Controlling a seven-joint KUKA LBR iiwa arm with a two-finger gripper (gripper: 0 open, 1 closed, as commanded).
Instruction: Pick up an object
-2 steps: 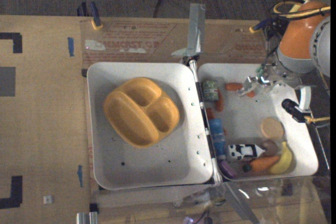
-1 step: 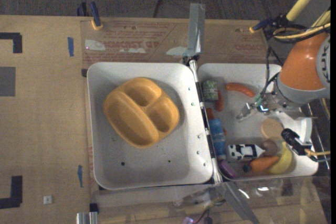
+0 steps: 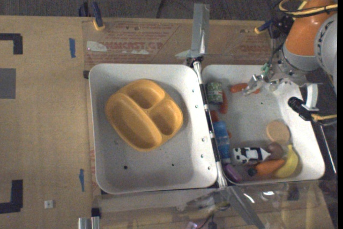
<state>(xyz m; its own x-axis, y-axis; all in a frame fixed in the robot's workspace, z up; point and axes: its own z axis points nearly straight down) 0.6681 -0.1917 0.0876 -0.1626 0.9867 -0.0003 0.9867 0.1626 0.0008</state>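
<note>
You cannot tell the gripper (image 3: 256, 85)'s state; its tips blur over the right bin (image 3: 252, 120)'s far edge. One glossy yellow three-part plate (image 3: 143, 113) fills the left bin (image 3: 107, 169). Along the right bin's near edge, one curved banana (image 3: 290, 162) touches one carrot (image 3: 269, 167).

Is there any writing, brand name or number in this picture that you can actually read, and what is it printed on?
None can be read for certain.
Red print on the cardboard sheet behind the bins: too blurred to read.
Label on the green can in the right bin: too small to read.
Black-and-white carton: a pattern, with no letters I can make out.
Blue bottle: label illegible.
</note>
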